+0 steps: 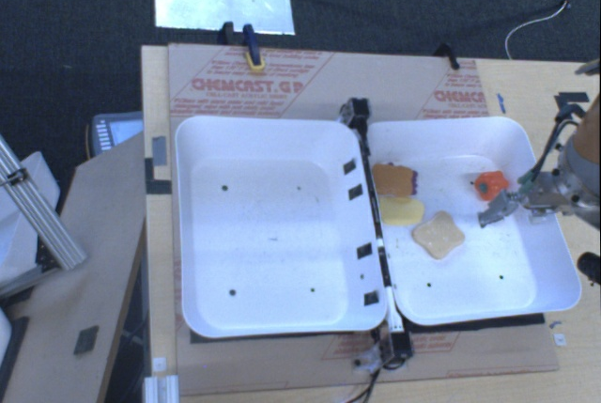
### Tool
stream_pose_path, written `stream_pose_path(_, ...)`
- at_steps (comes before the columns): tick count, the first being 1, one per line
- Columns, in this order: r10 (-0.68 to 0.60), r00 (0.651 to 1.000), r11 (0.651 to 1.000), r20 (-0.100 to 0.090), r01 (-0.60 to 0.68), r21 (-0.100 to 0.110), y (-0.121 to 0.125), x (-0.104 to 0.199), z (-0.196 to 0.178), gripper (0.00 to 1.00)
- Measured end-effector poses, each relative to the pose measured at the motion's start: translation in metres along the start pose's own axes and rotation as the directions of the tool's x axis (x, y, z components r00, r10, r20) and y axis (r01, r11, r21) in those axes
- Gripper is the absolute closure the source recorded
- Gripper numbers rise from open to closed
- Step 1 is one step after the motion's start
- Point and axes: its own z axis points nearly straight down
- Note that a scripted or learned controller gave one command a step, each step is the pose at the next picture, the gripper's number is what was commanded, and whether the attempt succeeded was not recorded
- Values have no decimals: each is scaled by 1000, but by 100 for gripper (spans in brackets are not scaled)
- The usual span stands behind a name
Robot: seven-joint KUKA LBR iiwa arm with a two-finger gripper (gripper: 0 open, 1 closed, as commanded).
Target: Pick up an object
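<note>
1. The bench carries two shallow white bins side by side: the left bin (pixel 272 232) and the right bin (pixel 470 288), and they touch along their inner edges.
2. The objects to pick are all in the right bin. A brown and orange piece (pixel 394 178) lies close to the inner wall, near the back of the bin.
3. Just in front of this piece, touching it, there is a pale yellow piece (pixel 402 210).
4. A beige, bread-like piece (pixel 439 235) lies near the yellow one, a little more to the right and to the front.
5. A small orange-red object (pixel 489 184) sits further right, apart from the other three.
6. The arm enters from the right edge, and the gripper (pixel 495 211) hangs over the right bin, just in front of the orange-red object and to the right of the beige piece.
7. The grey tip of the gripper points to the left, toward the middle of the bin. No object is visible between the fingers. Whether the jaws stand wide or narrow, I cannot tell from this view.
8. A sheet of printed cardboard (pixel 254 82) lies under both bins.
</note>
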Motion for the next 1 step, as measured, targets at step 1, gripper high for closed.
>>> stream_pose_path(1,-4,1000,1000,7,5,-21,54,11,-258,0)
